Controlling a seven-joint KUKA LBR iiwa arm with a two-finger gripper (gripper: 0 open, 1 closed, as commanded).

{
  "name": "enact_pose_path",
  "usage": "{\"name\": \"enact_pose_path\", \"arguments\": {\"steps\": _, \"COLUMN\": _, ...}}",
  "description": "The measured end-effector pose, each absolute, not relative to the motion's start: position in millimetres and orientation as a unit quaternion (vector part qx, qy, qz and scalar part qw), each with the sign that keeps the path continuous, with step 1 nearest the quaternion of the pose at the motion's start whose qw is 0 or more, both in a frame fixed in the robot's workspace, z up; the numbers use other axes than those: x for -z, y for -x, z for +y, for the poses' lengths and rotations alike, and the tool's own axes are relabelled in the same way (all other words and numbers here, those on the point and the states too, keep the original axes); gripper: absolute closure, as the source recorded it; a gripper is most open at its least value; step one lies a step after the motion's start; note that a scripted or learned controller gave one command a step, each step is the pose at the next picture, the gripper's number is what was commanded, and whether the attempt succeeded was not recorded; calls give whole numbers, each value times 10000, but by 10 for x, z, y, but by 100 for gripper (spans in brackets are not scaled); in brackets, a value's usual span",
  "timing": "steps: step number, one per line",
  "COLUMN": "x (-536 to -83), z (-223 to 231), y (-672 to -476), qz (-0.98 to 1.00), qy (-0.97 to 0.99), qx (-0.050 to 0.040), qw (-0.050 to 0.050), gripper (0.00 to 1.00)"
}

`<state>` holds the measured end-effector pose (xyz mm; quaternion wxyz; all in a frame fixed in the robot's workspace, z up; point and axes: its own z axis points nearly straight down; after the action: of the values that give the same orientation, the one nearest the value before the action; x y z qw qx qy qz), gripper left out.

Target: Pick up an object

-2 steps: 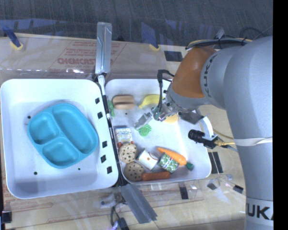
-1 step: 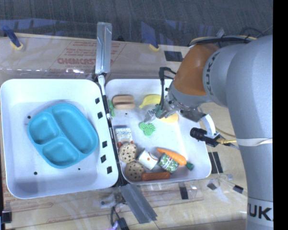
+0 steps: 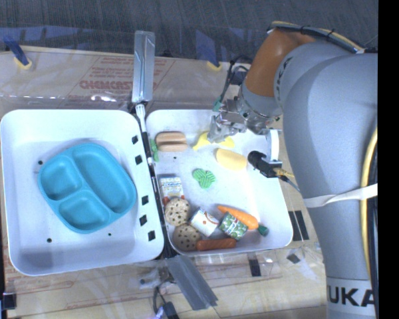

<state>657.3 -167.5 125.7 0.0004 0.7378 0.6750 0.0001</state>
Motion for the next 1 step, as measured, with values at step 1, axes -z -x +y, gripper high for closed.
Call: {"name": "enact_pose_path", "arguments": {"steps": 1, "x": -977, "z": -2027, "y": -6585, "qz": 7483, "qy": -6633, "qx": 1, "qw": -19, "gripper": 100}}
